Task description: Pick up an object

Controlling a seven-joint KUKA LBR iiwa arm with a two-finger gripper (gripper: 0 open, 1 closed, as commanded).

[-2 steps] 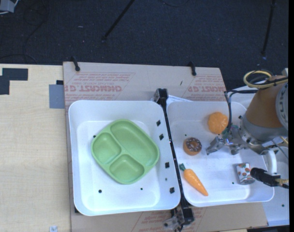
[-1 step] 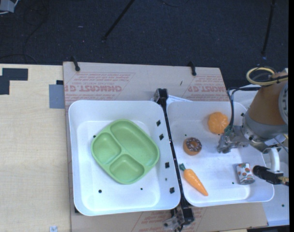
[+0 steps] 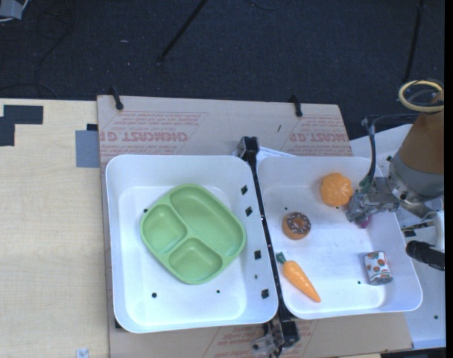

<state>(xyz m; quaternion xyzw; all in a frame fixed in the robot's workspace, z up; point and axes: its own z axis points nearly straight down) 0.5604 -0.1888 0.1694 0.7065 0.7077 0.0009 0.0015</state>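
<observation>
The right bin [image 3: 338,304] holds an orange ball [image 3: 336,189] at the back, a chocolate donut [image 3: 296,225] near the middle, an orange carrot [image 3: 301,280] at the front left and a small printed can [image 3: 377,267] at the front right. My gripper [image 3: 362,212] hangs low over the bin's right side, just right of the orange ball and above the can. A small purple bit shows at its tip. The grey arm with its orange band [image 3: 426,142] comes in from the right edge.
The left bin [image 3: 130,289] holds a green divided plate [image 3: 193,233]. A black divider [image 3: 260,230] with clips runs between the bins. Cardboard [image 3: 211,129] lies under both bins, with a wooden bench top [image 3: 40,237] to the left.
</observation>
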